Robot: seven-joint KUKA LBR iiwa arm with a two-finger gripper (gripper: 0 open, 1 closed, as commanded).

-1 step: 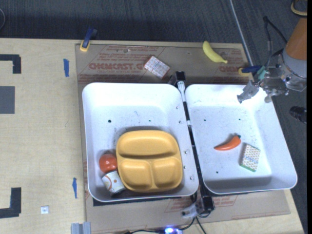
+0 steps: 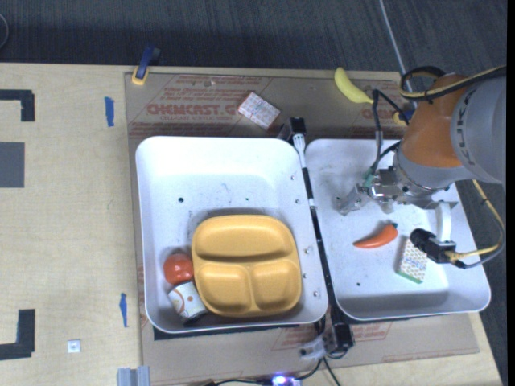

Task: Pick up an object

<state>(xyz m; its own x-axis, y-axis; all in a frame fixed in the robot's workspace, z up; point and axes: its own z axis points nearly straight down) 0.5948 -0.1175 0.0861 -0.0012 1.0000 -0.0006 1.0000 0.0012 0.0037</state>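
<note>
Two bins: side by side.
Claw point(image 2: 352, 202): over right bin point(image 2: 459, 296), grip unclear.
Pepper point(image 2: 376, 237): just below it.

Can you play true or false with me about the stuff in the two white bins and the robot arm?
1. The yellow tray lies in the left bin. True.
2. The orange pepper lies in the left bin. False: it is in the right bin.
3. The gripper is over the right bin. True.
4. The yellow tray has one compartment. False: it has three.
5. A yellow banana lies behind the bins. True.
</note>
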